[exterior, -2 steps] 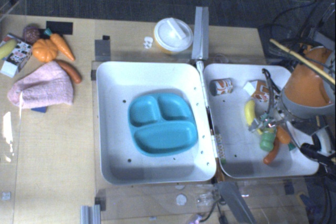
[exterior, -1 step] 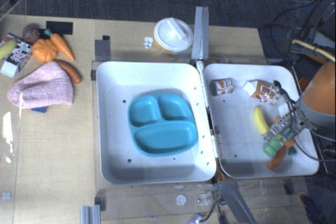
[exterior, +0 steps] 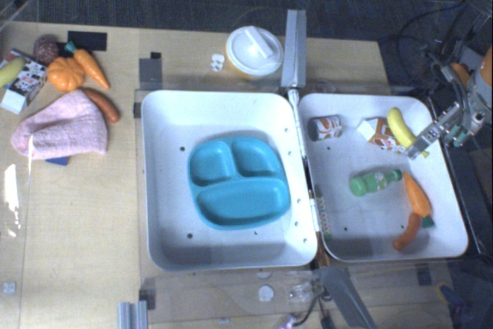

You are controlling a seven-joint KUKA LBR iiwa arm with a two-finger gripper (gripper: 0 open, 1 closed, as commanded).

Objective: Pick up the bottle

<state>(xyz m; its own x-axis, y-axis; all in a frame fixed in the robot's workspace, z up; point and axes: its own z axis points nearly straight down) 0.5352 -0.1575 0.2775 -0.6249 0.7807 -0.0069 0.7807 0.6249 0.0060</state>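
bench [exterior: 92, 227]: wood-coloured top carrying two shallow white bins side by side, loose items along its left and far edges.
left bin [exterior: 166, 166]: white, holds a blue divided tray.
right bin [exterior: 362, 231]: white, touching the left bin along the middle divider; holds all the small items below.
blue tray [exterior: 240, 181]: three compartments, roughly centred in the left bin.
pink cloth [exterior: 62, 127]: crumpled, near the bench's left edge, just beside a sausage-like toy [exterior: 104, 104].
white lid [exterior: 255, 50]: round, at the bench's far edge, above the seam between the bins.
arm [exterior: 481, 88]: comes in over the right bin's far right corner.
gripper [exterior: 420, 146]: low over the right bin's right side, tip just beside the banana; can't tell whether the fingers are open or closed, nothing seen between them.
bottle [exterior: 375, 182]: green, lying on its side in the middle of the right bin, cap end toward the right; apart from the gripper, just left of the carrot.
carrot [exterior: 417, 196]: orange, by the right bin's right wall.
banana [exterior: 399, 127]: yellow, far right part of the right bin, resting against a small carton [exterior: 377, 132].
can [exterior: 326, 127]: on its side, far left corner of the right bin.
toy veg pile [exterior: 73, 69]: orange pumpkin and carrot at the bench's far left corner.
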